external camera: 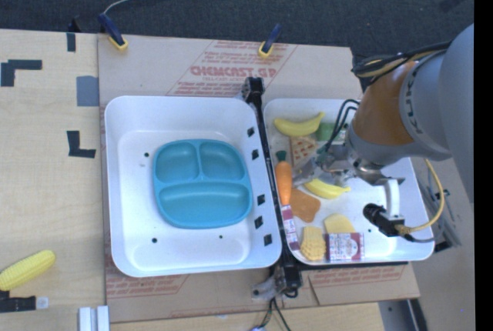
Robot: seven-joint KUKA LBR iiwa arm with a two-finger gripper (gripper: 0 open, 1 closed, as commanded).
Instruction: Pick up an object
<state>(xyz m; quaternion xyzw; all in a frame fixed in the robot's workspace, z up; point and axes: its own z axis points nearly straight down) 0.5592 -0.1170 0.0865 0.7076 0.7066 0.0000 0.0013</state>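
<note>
One camera view is looking down on the worktop [46,168], where the claw [333,165] is hanging low in the right bin [412,241], and I cannot tell whether it is open or closed. The small yellow banana [326,188] is lying just beside the claw at about six o'clock, its long axis running from ten to four o'clock, while a larger banana [298,125] is sitting near at about ten o'clock and a carrot [284,182] at about eight. Red lettering on the cardboard sheet [223,69] is reading roughly "CHEMCAST GP", and the print on the red-and-white packet [344,246] is too small to read.
</note>
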